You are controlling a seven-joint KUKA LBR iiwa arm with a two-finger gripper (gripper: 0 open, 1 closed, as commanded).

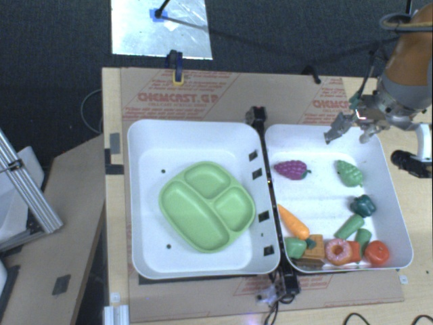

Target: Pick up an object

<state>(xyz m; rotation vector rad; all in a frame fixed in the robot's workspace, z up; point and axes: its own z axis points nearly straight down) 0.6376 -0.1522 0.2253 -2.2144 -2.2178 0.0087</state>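
My gripper (pixel 352 133) hangs over the far right corner of the right bin (pixel 318 141), its two fingers spread apart with nothing between them. Toy foods lie in that bin below it: a purple grape bunch (pixel 291 169), a light green leafy piece (pixel 349 173), a dark green pepper (pixel 363 205), a green pod (pixel 349 226), an orange carrot (pixel 293 222), a pink donut (pixel 337 250), a red tomato (pixel 377 252) and a green piece (pixel 295 248) at the near edge.
The left bin (pixel 145 154) holds a green divided plate (pixel 206 206). A black divider clip row (pixel 260 175) runs between the bins. A metal sheet (pixel 161 20) lies beyond the bench, and an aluminium frame (pixel 24 188) stands at the left.
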